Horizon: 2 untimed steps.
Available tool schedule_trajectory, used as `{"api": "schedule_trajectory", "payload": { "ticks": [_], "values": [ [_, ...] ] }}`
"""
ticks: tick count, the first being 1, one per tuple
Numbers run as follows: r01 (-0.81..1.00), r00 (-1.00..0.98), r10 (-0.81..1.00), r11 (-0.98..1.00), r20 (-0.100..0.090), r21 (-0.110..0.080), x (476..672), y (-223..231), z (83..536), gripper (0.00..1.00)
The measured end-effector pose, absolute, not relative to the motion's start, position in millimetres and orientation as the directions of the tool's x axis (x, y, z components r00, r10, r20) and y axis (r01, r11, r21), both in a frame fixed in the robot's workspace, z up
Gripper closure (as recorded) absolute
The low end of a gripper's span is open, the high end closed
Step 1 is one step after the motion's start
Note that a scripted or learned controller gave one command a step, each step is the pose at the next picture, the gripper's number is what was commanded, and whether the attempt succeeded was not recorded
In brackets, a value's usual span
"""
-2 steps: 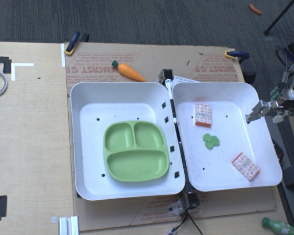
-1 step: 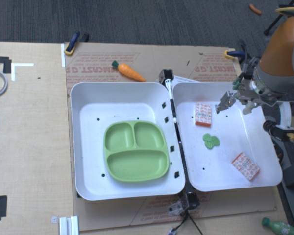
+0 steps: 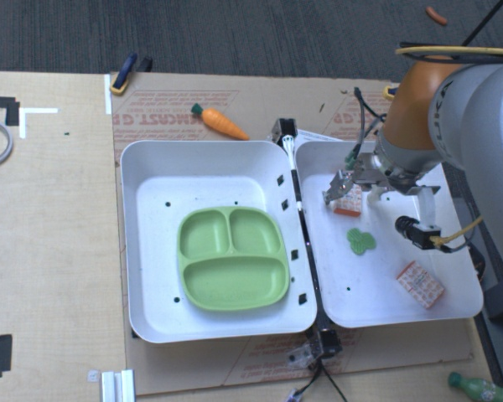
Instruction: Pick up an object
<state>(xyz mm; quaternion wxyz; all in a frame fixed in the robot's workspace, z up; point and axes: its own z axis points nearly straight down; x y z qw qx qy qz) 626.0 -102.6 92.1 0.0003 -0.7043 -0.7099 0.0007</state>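
**Over the right bin, a crowded target**

At the nine o'clock end of the arm, the gripper (image 3: pixel 345 188) sits low in the right bin (image 3: pixel 453 308), directly above a small red-and-white packet (image 3: pixel 347 206). How far its fingers are spread, and whether they have hold of anything, I cannot tell; the wrist blocks them.

The packet lies just at six o'clock of the gripper, seemingly touching it. A miss looks likely if the fingers land on the packet's flat top and push it aside.

Near it, toward five o'clock, lies a green broccoli-like toy (image 3: pixel 361 241); further out the same way, a second patterned packet (image 3: pixel 420 283). The bin divider (image 3: pixel 295 199) stands close at nine o'clock, so a sideways nudge could wedge the packet there.

Beyond it, the left bin (image 3: pixel 142 224) holds a green divided plate (image 3: pixel 232 258). A toy carrot (image 3: pixel 221 121) rests on the bench at eleven o'clock.
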Motion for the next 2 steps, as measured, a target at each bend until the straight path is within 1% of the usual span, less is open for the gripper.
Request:
{"api": "schedule_trajectory", "payload": {
  "ticks": [1, 2],
  "values": [
    [1.000, -0.007, 1.000, 0.007, -0.001, -0.001, 626.1, -103, 102, 1.00],
    [1.000, -0.030, 1.000, 0.030, -0.001, 0.000, 653.7, -131, 204, 1.00]
  ]
}}
